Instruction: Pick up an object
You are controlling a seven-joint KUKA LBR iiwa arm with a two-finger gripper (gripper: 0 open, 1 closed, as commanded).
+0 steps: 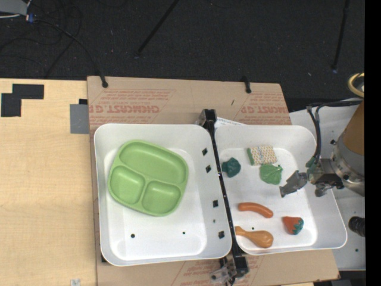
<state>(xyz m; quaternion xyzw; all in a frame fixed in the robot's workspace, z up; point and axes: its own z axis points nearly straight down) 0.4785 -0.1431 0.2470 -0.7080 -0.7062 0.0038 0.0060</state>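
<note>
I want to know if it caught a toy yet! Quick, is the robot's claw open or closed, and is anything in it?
Claw: open, with nothing between its fingers, above the right bin beside the green leafy toy.

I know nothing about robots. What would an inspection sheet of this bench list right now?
Surface: two white bins, left bin, right bin, on cardboard.
Job's things: right bin holds dark green piece, leafy green piece, patterned block, orange sausage, tan drumstick, red-and-teal piece.
Clutter: green divided plate in left bin.
Grippers: gripper over right bin's right side, holding nothing.
Cables: black cable on arm.
Surroundings: dark floor, wooden table.
</note>
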